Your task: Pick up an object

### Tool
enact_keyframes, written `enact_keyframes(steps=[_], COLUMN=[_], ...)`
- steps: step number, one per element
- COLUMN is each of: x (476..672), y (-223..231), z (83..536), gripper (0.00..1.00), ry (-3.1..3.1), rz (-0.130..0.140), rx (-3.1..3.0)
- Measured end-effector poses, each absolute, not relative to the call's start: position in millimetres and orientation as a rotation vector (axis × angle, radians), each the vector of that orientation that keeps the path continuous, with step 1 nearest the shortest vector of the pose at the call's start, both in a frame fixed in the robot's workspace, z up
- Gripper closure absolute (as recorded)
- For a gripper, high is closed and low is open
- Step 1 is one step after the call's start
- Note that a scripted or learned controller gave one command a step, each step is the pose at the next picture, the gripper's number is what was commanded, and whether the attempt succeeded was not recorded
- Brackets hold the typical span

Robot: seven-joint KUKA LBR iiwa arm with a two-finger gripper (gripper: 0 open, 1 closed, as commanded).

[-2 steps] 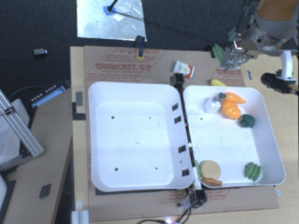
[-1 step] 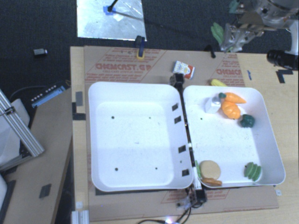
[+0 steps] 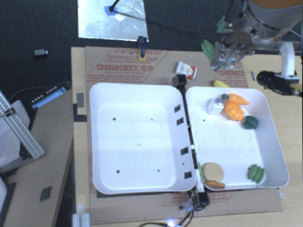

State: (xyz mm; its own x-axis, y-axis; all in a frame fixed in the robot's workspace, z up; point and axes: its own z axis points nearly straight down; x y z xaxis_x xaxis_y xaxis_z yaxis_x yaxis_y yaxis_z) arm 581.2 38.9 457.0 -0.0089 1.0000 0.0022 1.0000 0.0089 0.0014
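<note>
1. Bench point(image 3: 57, 126): tan top w/ a brown printed cardboard sheet point(image 3: 123, 63) under two white bins set side by side, touching at the middle.
2. Left bin point(image 3: 99, 103): bare white floor w/ a few small dark dots.
3. Right bin point(image 3: 274, 141): toys at both ends. Far end: orange carrot point(image 3: 236, 99) touching an orange fruit point(image 3: 234, 111), a white piece point(image 3: 215, 107) just left of them, dark green lump point(image 3: 250, 122) just right.
4. Near end of right bin: tan round bun point(image 3: 212, 172) at the left corner w/ an orange strip point(image 3: 214, 185) under it; ribbed green veg point(image 3: 256, 173) at the right corner, well apart from the bun.
5. Outside the bins on the cardboard: yellow item point(image 3: 220, 84) at the right bin's far rim, small white-red carton point(image 3: 185, 70) near the middle seam, yellow-blue clip point(image 3: 142, 48) further back.
6. Pincer point(image 3: 226, 60) hangs above the cardboard beyond the right bin's far edge, well apart from the toys; can't tell how far open it is or whether it has anything.
7. Room: dark carpet floor point(image 3: 38, 18) behind the bench, shiny foil square point(image 3: 111, 13) on it; aluminium rail point(image 3: 19, 131) at the left edge.
</note>
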Motion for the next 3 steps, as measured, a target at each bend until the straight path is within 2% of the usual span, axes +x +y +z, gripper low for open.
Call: enact_keyframes(steps=[1, 2, 3], x=[511.4, 486.5, 486.3], y=[76, 101, 136], z=[455, 431, 415], gripper=[1.00, 1.00, 1.00], ry=[-2.230, -2.228, -2.229], rz=[-0.003, -0.001, -0.001], rx=[-2.211, -2.213, -2.213])
